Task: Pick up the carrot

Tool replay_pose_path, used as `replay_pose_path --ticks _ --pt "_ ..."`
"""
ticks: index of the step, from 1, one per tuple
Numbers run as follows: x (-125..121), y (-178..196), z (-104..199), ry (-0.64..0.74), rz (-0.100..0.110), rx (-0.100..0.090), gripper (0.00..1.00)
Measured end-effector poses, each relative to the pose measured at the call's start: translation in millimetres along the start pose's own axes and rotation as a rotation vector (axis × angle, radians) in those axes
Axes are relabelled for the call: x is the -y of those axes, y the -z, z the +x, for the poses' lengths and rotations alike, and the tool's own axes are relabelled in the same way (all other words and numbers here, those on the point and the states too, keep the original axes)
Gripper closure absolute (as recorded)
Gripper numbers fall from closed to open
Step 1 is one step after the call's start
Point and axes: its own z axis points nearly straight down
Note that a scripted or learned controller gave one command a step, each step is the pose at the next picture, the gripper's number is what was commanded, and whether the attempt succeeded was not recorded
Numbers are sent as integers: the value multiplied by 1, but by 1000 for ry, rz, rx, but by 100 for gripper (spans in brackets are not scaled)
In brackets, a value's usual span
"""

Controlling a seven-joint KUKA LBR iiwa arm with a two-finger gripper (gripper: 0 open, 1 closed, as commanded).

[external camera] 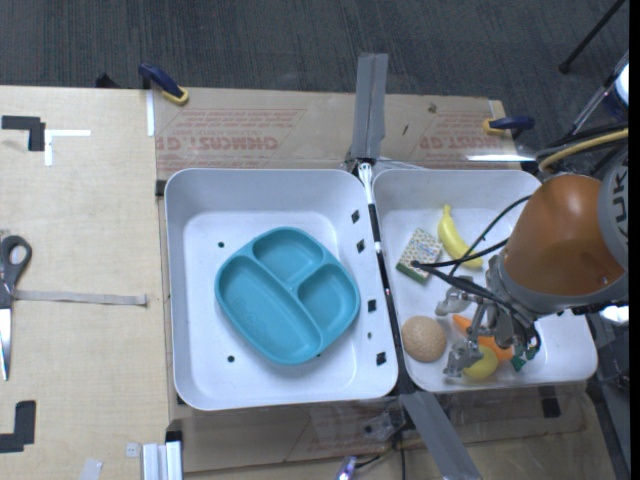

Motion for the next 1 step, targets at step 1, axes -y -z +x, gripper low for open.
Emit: replay_pose_path --ticks 1 --pt "0 10 -2 3 1 5 100"
